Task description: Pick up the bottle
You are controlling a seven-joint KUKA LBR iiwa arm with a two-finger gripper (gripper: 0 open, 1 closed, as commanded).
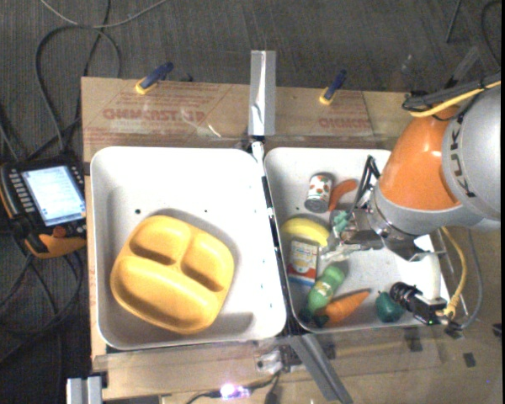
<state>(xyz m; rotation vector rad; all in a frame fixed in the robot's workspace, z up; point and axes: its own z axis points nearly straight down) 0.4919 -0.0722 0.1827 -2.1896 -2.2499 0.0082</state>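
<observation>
Bench: a brown cardboard sheet (194, 112) lies under the two bins, held at the far edge by two clamps with blue and yellow handles (154, 77)
Arm: the grey arm with the orange band (417, 175) comes in from the right and hangs over the right bin
Left bin (109, 183): white and shallow; it holds a yellow tray (173, 271) with three compartments, lying a little toward the near side
Right bin (279, 171): white, touching the left bin along the middle; the small things lie mostly in its left half
Tablet: a handheld screen unit (46, 196) lies on the floor to the left of the bench, its screen lit
Gripper (340, 244): it is low over the middle of the right bin, just above the bottle's cap end; I cannot tell how it stands, because it is small and partly hidden by the wrist
Bottle (324, 289): green with a pale label, lying tilted in the near part of the right bin, beside the carrot
Can (303, 257): yellow label, just left of the bottle
Lemon (305, 228): yellow, behind the can
Small tin (319, 191): red and white, toward the far side
Carrot (347, 305): orange, near the front wall
Green object (388, 308): small, dark green, at the near right
</observation>
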